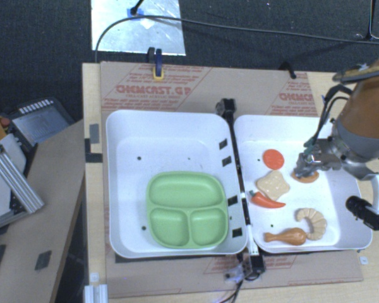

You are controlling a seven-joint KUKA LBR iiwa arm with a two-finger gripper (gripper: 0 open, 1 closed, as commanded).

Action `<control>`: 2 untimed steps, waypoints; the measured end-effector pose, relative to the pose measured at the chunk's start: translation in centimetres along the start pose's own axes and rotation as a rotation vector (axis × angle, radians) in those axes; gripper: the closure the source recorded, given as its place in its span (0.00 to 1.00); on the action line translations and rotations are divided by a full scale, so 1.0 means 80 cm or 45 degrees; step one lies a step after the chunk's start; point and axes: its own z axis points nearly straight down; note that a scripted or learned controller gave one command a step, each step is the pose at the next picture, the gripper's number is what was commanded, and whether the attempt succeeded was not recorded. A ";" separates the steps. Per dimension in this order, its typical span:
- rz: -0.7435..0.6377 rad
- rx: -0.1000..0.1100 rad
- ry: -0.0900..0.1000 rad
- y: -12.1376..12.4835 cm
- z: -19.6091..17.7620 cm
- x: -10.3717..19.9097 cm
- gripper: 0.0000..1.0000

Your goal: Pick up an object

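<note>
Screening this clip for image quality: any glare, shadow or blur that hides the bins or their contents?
Camera view: lighting even and soft; the white bins are bright yet their contents stay readable; strongest glare is on the shiny sheet above the bench; the green tray and toy foods look reasonably sharp; the gripper is slightly soft, covering part of a brown piece.

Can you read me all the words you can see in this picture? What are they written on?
"CHEMCAST G P": red print on the brown paper sheet under the white bins, at the top left. The last letters are blurry, so I am not sure of them.
"CHEMCAST": the same red print again at the top right of the sheet, partly cut off and blurry.
More red print on the sheet's bottom edge is too small to read.
</note>
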 end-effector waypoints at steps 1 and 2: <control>0.002 0.003 0.001 0.002 -0.027 0.000 1.00; -0.003 0.007 0.002 0.015 -0.016 0.069 1.00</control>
